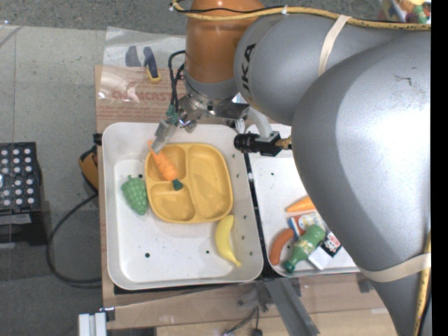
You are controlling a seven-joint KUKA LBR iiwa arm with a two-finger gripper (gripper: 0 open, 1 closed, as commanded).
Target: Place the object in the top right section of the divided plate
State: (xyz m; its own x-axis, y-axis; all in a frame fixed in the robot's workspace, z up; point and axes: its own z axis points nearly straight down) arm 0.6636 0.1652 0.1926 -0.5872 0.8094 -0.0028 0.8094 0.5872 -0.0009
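Note:
A yellow divided plate (203,187) lies in the left white bin (133,257). An orange carrot (166,166) with a green tip lies across the plate's upper left compartment, slanting down to the right. My gripper (162,136) hangs just above the carrot's upper end, at the plate's top left rim. One thin grey finger (161,137) points down-left toward the carrot. The arm's big grey body and orange band cover the upper right of the view.
A green bunch of grapes (135,193) lies left of the plate and a yellow banana (225,239) lies below it. The right bin (269,187) holds a green bottle (303,246), a sausage-like red piece (280,245), an orange piece (301,204) and a small box (308,224).

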